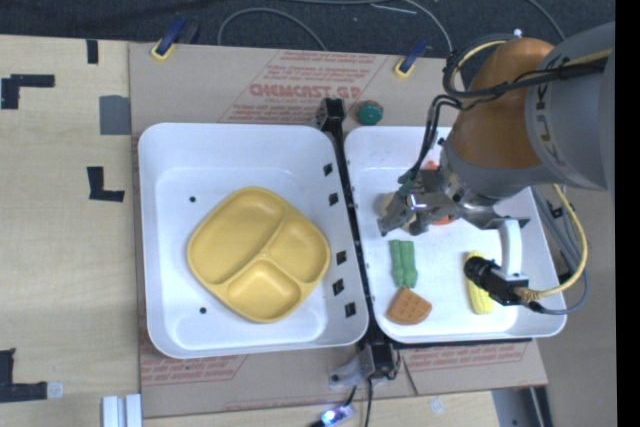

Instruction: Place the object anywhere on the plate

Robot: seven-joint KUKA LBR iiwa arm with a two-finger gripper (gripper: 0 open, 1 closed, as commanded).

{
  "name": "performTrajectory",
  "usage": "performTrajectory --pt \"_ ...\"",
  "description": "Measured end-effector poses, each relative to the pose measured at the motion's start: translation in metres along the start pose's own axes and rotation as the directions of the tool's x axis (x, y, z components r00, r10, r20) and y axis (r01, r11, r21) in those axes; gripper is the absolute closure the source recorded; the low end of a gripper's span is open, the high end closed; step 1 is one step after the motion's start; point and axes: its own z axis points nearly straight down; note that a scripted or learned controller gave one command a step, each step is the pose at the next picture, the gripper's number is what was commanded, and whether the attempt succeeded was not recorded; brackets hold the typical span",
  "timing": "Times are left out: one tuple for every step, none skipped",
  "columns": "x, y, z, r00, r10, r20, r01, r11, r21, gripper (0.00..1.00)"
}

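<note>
A yellow plate (258, 253) with three sections lies in the left bin (160, 215). In the right bin (380, 150) lie a green toy vegetable (403, 263), an orange-brown wedge (409, 307) below it, and a yellow piece (478, 294) partly under a black fitting. My gripper (404, 214) hangs over the right bin's left half, just above the green toy. Its dark fingers point left and down, and I see nothing between them.
A small teal ball (371, 112) sits on the cardboard behind the bins. A black divider clip (332, 115) stands between the bins at the back. Cables loop behind and along the right bin's right side. The arm's grey and orange body covers the right bin's upper right.
</note>
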Motion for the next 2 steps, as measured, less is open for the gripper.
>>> performTrajectory --pt "0.064 -0.005 -0.003 1.0 -0.003 -0.001 0.003 1.0 0.0 1.0" --pt "0.119 -0.006 -0.018 1.0 -0.001 0.0 0.001 1.0 -0.001 1.0"
